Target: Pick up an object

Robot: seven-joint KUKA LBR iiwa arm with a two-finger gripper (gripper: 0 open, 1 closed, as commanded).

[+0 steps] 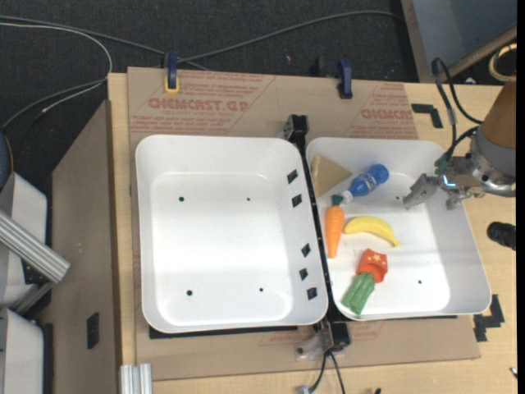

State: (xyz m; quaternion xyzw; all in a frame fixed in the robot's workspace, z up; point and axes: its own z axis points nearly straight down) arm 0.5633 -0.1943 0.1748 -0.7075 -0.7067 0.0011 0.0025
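The gripper [426, 190] hangs over the upper right part of the right bin [426, 298], apparently on approach, with nothing visibly between its fingers; whether they are spread or closed I cannot tell. The candidates lie to its left: a blue bottle [367, 180], banana [371, 229], carrot [334, 230], a red-and-green toy vegetable [364, 281] and a tan wedge [330, 173]. Next it likely must centre over one and descend; most of the arm is cut off.

**Everything in the right bin**

The left bin [217, 228] lay beside the right bin [459, 261] on the bench [246, 97]. In the right bin, carrot [334, 230] lay leftmost, banana [371, 229] beside it, bottle [366, 181] behind, pepper [372, 263] and cucumber [358, 293] in front.
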